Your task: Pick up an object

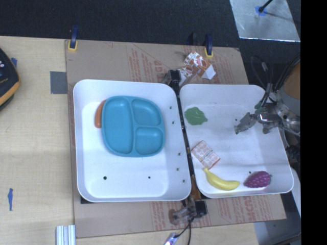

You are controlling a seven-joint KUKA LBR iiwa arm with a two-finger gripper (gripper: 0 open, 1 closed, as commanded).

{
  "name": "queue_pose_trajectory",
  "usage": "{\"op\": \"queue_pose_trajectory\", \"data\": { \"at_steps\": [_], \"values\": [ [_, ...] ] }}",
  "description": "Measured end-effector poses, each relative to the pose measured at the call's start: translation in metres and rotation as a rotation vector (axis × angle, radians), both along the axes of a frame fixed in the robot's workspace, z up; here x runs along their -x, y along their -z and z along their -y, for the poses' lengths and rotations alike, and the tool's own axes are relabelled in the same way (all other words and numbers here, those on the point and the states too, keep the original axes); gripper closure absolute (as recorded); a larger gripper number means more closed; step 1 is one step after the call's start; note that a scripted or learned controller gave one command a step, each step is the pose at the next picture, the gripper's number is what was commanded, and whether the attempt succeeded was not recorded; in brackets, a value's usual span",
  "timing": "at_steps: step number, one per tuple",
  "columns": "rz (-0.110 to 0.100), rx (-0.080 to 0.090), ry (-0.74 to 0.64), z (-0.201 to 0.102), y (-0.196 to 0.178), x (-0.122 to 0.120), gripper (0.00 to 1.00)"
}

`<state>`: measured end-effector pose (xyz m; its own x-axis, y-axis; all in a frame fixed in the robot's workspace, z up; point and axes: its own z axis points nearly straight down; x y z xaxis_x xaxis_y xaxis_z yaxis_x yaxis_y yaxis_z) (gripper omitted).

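Pincer: spread apart, nothing between the fingers, hanging over the upper right part of right bin, reaching in from the right edge. Tilted, tips pointing down and left toward bare white floor, so likely on approach, no grasp made yet

Candidates to pick, all in right bin: green blob at upper left near the divider, well apart from pincer; packet lower left, lying flat and askew; banana just below packet, along the front wall; grapes just beside banana's right end, front right corner. Nothing directly under the fingers

Left bin: plate face up, with orange piece poking out from under its left rim. Far from arm, unlikely target

Judgement: grapes or blob the easiest reach; banana and grapes tucked against front wall, so risk of a finger striking the rim; packet flat and thin, hard to pinch
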<state>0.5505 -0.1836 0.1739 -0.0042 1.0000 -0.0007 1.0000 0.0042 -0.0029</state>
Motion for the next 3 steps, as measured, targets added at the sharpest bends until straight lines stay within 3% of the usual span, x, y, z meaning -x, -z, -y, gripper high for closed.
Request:
{"op": "queue_pose_trajectory", "data": {
  "at_steps": [1,2,3],
  "values": [
    [0.002,-0.001,0.0,0.0,-0.004,-0.086,0.0],
    [-0.002,0.0,0.001,-0.026,0.046,-0.026,0.0],
    [0.002,0.0,0.002,0.029,-0.012,-0.047,0.0]
  ]
}}
